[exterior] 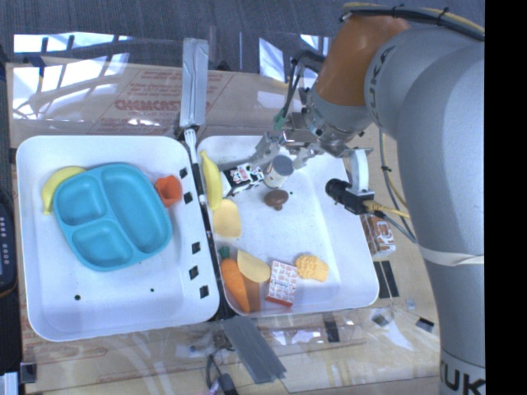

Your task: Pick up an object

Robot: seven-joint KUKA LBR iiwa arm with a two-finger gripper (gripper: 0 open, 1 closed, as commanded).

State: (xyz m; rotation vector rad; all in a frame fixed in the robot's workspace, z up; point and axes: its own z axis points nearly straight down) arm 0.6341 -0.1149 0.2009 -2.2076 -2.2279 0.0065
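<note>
**Arm poised over right bin's far end**

The grey arm (428, 138) w/ orange band is seen reaching in from the right, its gripper (276, 167) hung over the far part of the right bin (350, 253). Whether the gripper is open or shut can't be told; the tip is blurred into cables and brackets. A small brown object (277, 198) is seen on the bin floor just below the tip, apart from it. A black-and-white item (241, 175) is partly hidden beside the gripper; its kind can't be made out. Along the bin's left wall a banana (212, 179) and a pale yellow piece (227, 219) are lined up. At the near end a carrot (235, 285), a patterned box (282, 282) and a yellow ridged item (311, 267) are crowded together. In the left bin (49, 303), a blue divided tray (111, 212) is laid over a second banana (54, 183), w/ an orange cup (169, 189) at its edge.
</note>
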